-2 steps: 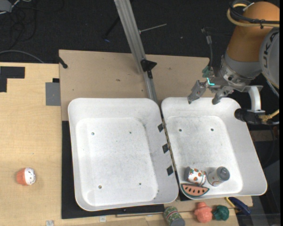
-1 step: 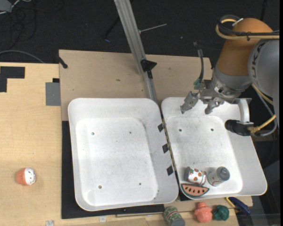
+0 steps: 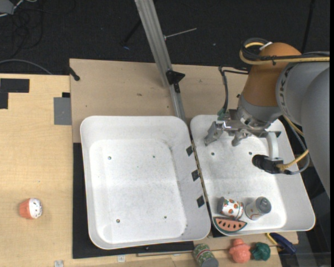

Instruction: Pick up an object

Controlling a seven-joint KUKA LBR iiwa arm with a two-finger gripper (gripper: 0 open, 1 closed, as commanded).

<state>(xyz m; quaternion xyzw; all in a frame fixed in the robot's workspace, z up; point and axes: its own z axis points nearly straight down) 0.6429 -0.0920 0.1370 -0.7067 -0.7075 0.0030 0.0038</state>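
**Fingers spread over right bin, nothing between them**

We see the gripper [image 3: 225, 133] low over the far part of the right bin [image 3: 300, 218], fingers [image 3: 213, 134] spread apart with nothing between them. Our pick candidates sit along the right bin's near edge: a small white cup with red marks [image 3: 231, 208], a grey cylindrical object [image 3: 260, 206] just beside it, and a watermelon slice toy [image 3: 230, 225] on the rim in front of the cup. Left bin [image 3: 100, 128] touches the right bin's left side. Just off the right bin's near edge on the tabletop [image 3: 22, 149]: a pink toy [image 3: 239, 251] and a green toy [image 3: 260, 251]. An orange-and-white ball [image 3: 30, 208] lies well left of the right bin.
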